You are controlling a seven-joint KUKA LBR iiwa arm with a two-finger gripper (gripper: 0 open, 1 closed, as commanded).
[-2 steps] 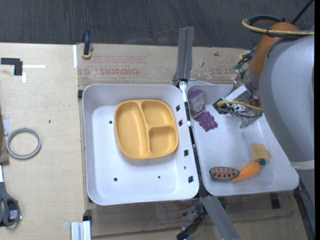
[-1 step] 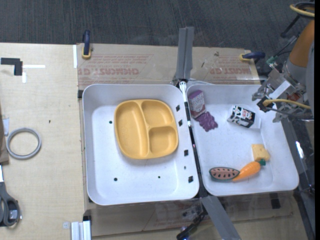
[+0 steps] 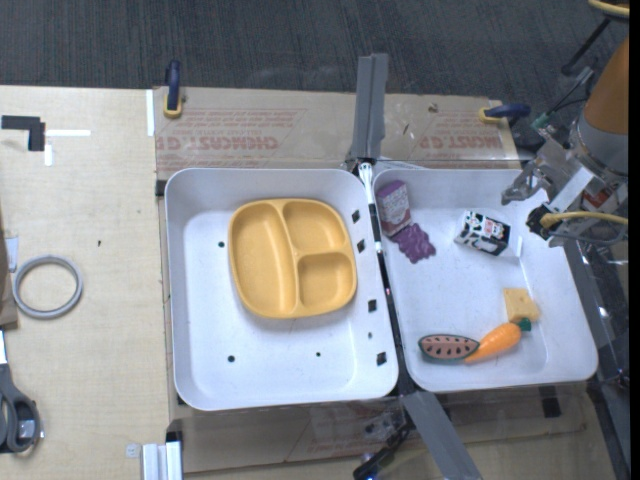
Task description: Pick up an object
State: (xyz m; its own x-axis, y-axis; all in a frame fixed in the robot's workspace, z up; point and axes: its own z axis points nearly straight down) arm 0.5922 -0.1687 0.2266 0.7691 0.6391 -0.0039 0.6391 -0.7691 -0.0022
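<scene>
Grey gripper [image 3: 534, 200] hovers above right bin [image 3: 570, 298], holding nothing.

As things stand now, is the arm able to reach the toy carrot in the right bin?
Probably yes. The toy carrot lies uncovered near the right bin's front, beside the watermelon slice, and the gripper hangs at the bin's far right edge.

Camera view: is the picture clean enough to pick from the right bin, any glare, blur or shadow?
Camera view: lighting is even, with no strong glare on the right bin; the carrot and the watermelon slice show sharp with soft shadows; the end effector at the bin's far right corner is dim and slightly blurred.
</scene>
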